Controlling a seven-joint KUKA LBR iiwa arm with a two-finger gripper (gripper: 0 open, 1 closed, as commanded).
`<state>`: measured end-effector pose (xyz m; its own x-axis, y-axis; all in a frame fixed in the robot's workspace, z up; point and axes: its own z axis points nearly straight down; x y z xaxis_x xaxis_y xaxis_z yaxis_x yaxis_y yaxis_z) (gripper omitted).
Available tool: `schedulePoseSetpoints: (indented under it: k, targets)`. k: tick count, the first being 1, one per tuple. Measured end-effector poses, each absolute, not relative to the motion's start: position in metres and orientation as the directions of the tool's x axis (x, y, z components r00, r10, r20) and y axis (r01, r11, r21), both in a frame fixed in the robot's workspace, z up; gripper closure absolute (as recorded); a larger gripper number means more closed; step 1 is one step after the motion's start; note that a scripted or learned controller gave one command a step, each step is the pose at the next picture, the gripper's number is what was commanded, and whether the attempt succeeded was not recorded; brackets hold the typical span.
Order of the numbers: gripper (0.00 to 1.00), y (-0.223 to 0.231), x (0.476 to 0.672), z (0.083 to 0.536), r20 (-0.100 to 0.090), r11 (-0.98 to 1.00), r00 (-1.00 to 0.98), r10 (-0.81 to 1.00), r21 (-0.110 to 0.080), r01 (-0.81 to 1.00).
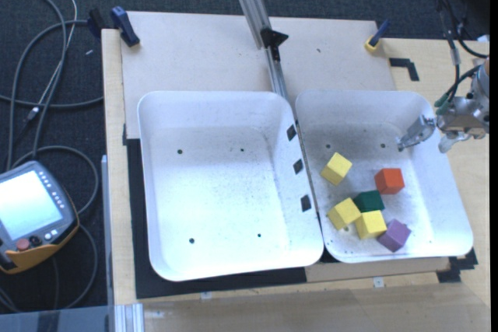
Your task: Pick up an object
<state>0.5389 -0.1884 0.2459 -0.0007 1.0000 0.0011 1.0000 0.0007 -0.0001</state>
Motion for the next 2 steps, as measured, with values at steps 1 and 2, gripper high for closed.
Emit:
schedulePoseSetpoints:
  k: [1,2]
  targets:
    - [0.0,-0.188,0.535,0.11,0.004,0.0,0.0,1.0,-0.009,1.0]
    - [0.0,-0.132,0.525,0.1,0.002,0.004,-0.004,1.0,0.0,1.0]
